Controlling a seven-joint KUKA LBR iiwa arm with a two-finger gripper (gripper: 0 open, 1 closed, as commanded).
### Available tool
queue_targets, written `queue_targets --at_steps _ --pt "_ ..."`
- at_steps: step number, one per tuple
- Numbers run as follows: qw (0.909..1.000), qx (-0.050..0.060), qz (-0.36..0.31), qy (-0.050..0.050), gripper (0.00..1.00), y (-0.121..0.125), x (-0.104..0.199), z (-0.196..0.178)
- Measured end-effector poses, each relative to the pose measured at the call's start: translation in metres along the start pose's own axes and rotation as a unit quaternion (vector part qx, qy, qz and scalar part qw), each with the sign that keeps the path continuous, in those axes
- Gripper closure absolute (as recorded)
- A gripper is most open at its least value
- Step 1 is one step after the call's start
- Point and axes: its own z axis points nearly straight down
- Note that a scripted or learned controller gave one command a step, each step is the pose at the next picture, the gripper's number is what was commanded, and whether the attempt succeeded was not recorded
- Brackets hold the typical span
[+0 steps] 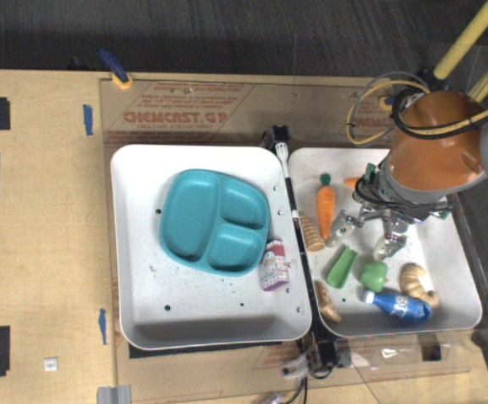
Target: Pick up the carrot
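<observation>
On the worktop the left bin holds a teal divided plate with a small packet beside its lower right edge. In the right bin, the carrot lies near the left wall, tip pointing down, a bread piece just beside it. Farther right come a green block, a green lump and a blue bottle. The gripper hangs released over the bin, right of the carrot, grasping nothing.

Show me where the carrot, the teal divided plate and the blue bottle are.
carrot (326, 206): camera view, middle of its orange body.
teal divided plate (192, 217): camera view, its large left compartment.
blue bottle (402, 306): camera view, middle of its blue body.
</observation>
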Motion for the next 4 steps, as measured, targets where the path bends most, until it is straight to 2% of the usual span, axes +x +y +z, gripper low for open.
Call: queue_targets --at_steps 1,2,3,4 --pt "0.9858 -0.002 0.168 0.007 0.0 -0.067 -0.03 0.002" --pt "0.9853 0.006 0.171 -0.004 1.0 -0.071 -0.037 -0.013" --pt "0.9853 0.005 0.171 -0.004 0.0 -0.071 -0.036 -0.012" --pt "0.974 0.002 0.226 -0.001 0.0 -0.096 -0.001 -0.014"
